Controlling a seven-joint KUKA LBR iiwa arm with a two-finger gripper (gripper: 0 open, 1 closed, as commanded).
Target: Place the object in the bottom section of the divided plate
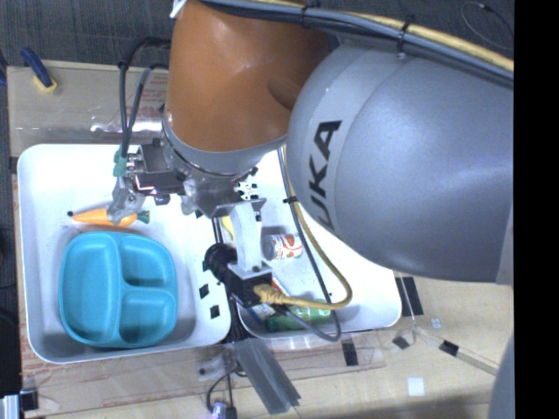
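One carrot [103, 218] beside one blue divided plate [118, 288]; tool [129, 195] grip unclear.

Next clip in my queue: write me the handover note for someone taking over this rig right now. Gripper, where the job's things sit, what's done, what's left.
Gripper: low in the left bin, right at the orange carrot. Whether it grips the carrot is not clear from this view.
Carrot: lying on the bin floor just above the blue divided plate, not on it.
Plate: in the left bin's lower half, all three sections bare.
Right bin: mostly hidden by the arm; a small can and other items sit there.
Done: the approach to the carrot.
Left: secure the carrot, lift it, carry it to the plate's bottom section, and release.
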